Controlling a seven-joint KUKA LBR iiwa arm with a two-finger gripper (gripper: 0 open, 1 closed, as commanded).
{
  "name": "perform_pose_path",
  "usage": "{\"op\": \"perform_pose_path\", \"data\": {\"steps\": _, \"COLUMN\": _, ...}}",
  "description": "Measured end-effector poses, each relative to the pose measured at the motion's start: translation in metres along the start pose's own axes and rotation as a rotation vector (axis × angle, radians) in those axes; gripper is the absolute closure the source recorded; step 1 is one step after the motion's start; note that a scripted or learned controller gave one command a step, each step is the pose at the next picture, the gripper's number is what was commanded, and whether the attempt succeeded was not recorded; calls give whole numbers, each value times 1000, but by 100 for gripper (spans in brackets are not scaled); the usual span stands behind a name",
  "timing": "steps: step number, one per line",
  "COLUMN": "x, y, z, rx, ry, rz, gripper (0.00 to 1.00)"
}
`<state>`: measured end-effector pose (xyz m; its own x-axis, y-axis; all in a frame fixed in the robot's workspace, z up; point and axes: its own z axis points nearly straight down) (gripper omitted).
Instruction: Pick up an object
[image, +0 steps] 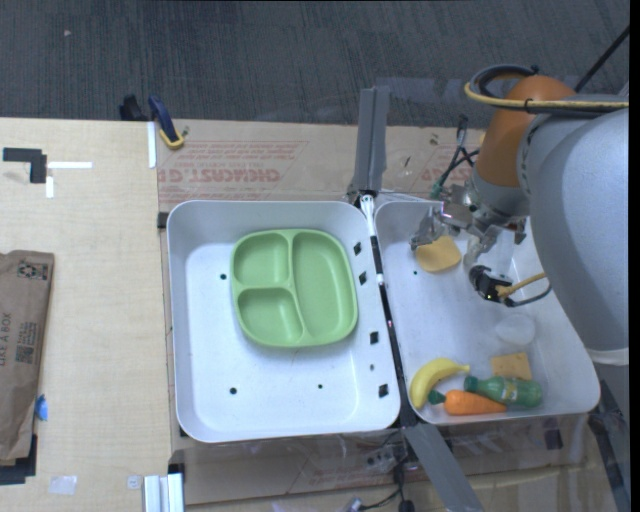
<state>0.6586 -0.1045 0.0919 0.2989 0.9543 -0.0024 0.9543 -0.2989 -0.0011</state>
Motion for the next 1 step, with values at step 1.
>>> {"op": "perform_pose_path", "data": {"steps": 1, "x": 0, "y": 0, "z": 0, "rx": 0, "ry": 0, "rz": 0, "gripper": 0}}
